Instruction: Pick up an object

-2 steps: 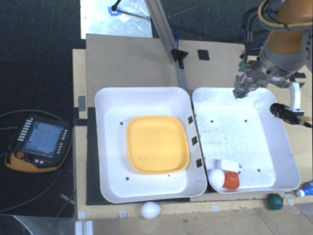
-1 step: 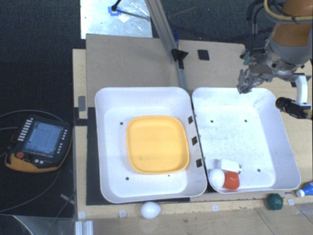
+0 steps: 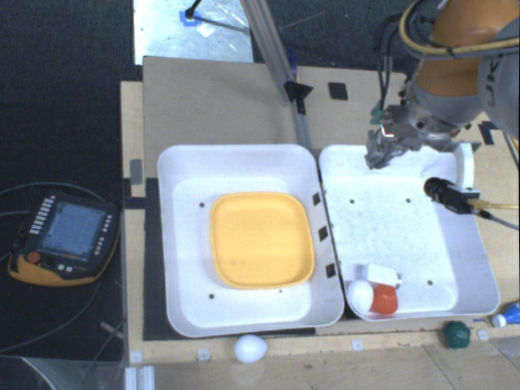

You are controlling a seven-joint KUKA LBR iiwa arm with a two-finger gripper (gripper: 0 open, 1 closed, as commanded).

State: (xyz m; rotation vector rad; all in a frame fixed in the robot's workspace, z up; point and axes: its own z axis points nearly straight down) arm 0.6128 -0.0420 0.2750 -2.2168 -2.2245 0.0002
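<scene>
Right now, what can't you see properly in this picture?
- Gripper, camera view: too small and dark to tell its fingers apart.
- White and orange things in the right bin's near corner: bunched together, too blurry to name.
- Blue thing: cut off by the right side.

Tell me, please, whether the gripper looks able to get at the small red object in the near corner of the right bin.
Probably yes, with care: the gripper hangs over the far edge of the right bin, with bare floor between. But the red object sits crowded against the wall.
</scene>
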